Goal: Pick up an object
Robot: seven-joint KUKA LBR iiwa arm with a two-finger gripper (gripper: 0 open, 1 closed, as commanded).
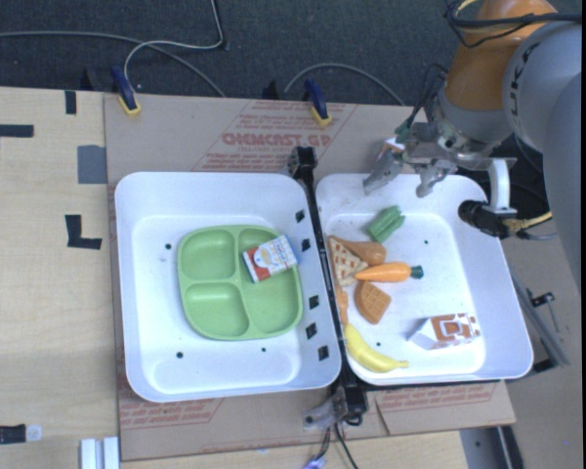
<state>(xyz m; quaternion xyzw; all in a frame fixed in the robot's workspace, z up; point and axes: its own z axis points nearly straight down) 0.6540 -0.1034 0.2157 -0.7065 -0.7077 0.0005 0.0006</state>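
Observation:
My gripper (pixel 406 178) hangs open over the back edge of the right bin (pixel 498 291), with nothing between its fingers. Just below it in that bin lies a green toy vegetable (pixel 384 224). Further forward are a waffle piece (pixel 347 255), a carrot (pixel 386 273), a second brown waffle piece (pixel 373 303), a banana (pixel 368 353) and a small white and orange carton (pixel 445 330). In the left bin (pixel 146 291) a green divided plate (pixel 236 283) carries a small red and white carton (pixel 271 258).
The two bins meet at a black-clipped divider (pixel 317 262). Cardboard (pixel 264 135) lies under them, held by blue and yellow clamps (pixel 127 94) at the back. Cables run across the dark floor behind. The arm's grey body (pixel 557 115) fills the upper right.

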